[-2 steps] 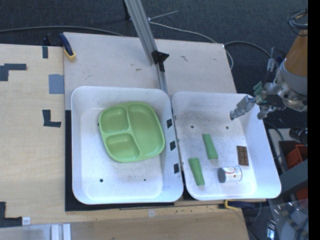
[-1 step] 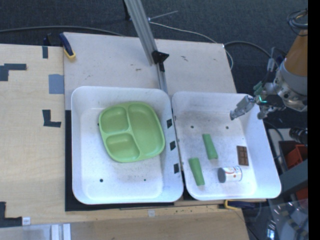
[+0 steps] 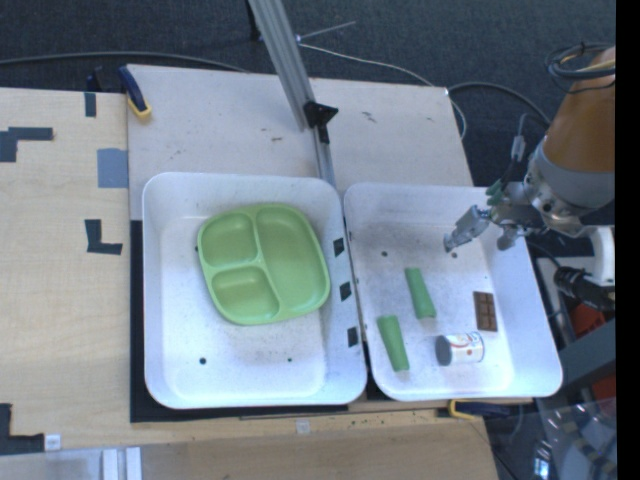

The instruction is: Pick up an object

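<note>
**Over the right bin: gripper hangs with nothing between its fingers**

Toward the front of the right bin [image 3: 520, 363] lie the loose things to be picked. One green cylinder [image 3: 420, 293] rests near the bin's middle, and a second green cylinder [image 3: 393, 343] lies closer to the front-left corner, apart from the first. A small white can with a red label [image 3: 459, 348] lies on its side near the front edge, and a brown chocolate-like bar [image 3: 485, 311] sits just behind it, toward the right wall.

Above the bin's back-right part hangs the gripper [image 3: 480, 228], its fingers spread and clasping nothing, well apart from every item below. The grey arm with its orange band [image 3: 585, 118] reaches in over the bin's right wall.

Beside it, the left bin [image 3: 165, 348] carries a green divided plate [image 3: 263, 263] near its middle. A metal pole [image 3: 285, 48] slants over the bench's back edge between the bins.
</note>
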